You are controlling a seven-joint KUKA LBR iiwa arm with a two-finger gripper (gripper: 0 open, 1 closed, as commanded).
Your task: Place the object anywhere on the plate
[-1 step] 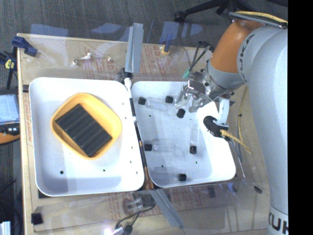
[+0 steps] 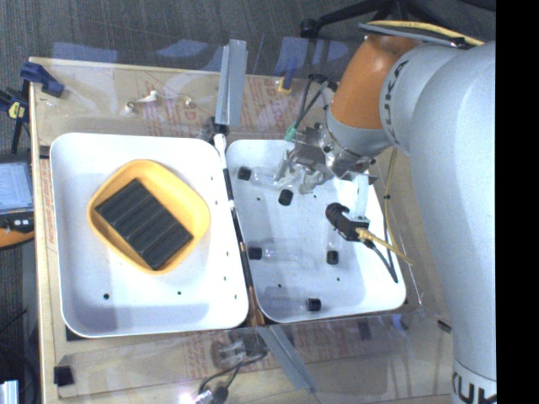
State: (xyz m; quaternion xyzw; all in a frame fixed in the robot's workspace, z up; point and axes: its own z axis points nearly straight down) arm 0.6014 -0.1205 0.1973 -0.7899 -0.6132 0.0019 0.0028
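The plate (image 2: 150, 215) is yellow, roughly square with rounded corners, and lies turned like a diamond in the left bin, left of centre in the frame. A dark ribbed rectangular panel covers its middle, leaving a yellow rim all round. Several small dark objects (image 2: 285, 198) lie scattered in the right bin, right of centre, well apart from the plate; they are too small to identify.

A yellow plate (image 2: 150, 215) with a dark ridged centre lies in the left bin (image 2: 67, 293).
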